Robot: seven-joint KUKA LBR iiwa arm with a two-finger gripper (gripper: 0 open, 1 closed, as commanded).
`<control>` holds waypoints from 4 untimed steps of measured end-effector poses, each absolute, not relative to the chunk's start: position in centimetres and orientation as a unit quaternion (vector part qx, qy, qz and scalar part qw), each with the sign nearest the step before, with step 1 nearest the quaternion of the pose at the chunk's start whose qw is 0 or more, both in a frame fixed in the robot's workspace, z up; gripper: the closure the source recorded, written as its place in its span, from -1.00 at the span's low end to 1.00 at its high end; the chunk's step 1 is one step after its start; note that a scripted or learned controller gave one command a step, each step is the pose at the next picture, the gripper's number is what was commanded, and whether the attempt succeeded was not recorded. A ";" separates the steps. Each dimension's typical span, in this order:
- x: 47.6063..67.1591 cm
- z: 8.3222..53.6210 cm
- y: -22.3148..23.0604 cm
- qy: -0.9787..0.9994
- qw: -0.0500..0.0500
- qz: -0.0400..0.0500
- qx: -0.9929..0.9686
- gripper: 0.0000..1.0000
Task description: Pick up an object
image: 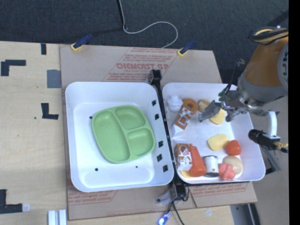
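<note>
My gripper [219, 113] hangs over the upper middle of the right bin [257, 165], with the grey arm and its orange band coming in from the right. Its two dark fingers are spread apart, so it is open. One fingertip [205, 114] points left and the other sits to the right. A small yellow piece [217, 119] lies in the gap below them, and I cannot tell whether they touch it. Close by are a brown ring [190, 104], an orange box [182, 119], a yellow lump [218, 142] and a red tomato [233, 147].
The left bin [79, 172] holds a green divided plate [123, 133]. At the right bin's front lie a printed carton [184, 155], a red bottle [197, 165], a small can [211, 163], a pale round fruit [234, 163] and a red piece [227, 172]. A white item [174, 102] sits at the upper left.
</note>
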State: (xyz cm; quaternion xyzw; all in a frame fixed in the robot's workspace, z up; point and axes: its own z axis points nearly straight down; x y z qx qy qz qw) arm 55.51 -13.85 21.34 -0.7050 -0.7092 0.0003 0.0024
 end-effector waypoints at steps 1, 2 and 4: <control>49.1 23.3 -5.0 -0.710 0.004 0.001 -0.704 -1.00; 48.4 32.4 7.0 -0.712 -0.001 -0.003 -0.702 -1.00; 48.5 49.2 10.8 -0.709 0.000 0.003 -0.706 1.00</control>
